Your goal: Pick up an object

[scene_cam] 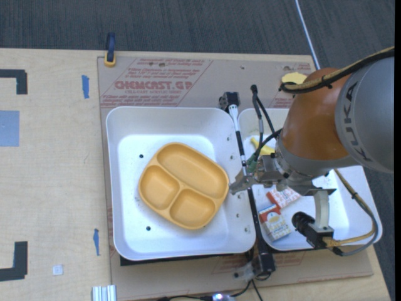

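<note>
**A:** Which step is this, would you say?

**B:** The reach, I judge. The arm (332,121) hangs over the right bin (360,187), low over its left part beside the wall shared with the left bin (119,168). The claw (266,179) sits under the wrist; whether it is open or closed I cannot tell, and nothing shows as held.

**A:** What is there to pick?

**B:** In the right bin, a small red-and-white packet (285,197) just below the wrist, a second small packet (274,224) nearer the front, and something yellow (263,145) half hidden behind the cables. In the left bin, a yellow divided plate (183,185) lies flat, three compartments up.

**A:** And the next move?

**B:** It probably calls for centring over one packet, dropping straight down and closing. They lie flat and thin, so a miss seems likely.

**A:** Any writing?

**B:** Red print on the board (188,74) laid on the surface (50,168) reads roughly "CHEMCAST GP"; the arm's grey casing bears "KUKA". The packets' print is too small.
</note>
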### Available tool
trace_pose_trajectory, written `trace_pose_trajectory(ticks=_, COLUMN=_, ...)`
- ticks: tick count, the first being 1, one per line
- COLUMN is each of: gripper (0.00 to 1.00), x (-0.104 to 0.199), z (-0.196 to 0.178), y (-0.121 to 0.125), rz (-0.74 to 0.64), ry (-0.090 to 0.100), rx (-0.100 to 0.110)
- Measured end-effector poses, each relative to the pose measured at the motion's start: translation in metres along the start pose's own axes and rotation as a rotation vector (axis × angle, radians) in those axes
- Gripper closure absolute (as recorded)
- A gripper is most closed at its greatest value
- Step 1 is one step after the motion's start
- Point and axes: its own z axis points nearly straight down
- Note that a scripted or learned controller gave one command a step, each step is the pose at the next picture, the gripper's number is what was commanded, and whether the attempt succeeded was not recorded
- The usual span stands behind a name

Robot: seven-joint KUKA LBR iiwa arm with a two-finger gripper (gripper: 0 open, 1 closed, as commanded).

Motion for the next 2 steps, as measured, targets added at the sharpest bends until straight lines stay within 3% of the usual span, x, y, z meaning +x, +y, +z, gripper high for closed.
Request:
trace_pose_trajectory(ticks=1, gripper=1.0, x=0.0, z=-0.01, y=0.002, rz=0.0, ry=0.0, rx=-0.004)
trace_pose_trajectory(ticks=2, gripper=1.0, x=-0.055, z=0.024, y=-0.001, rz=0.003, ry=0.0, rx=0.005)
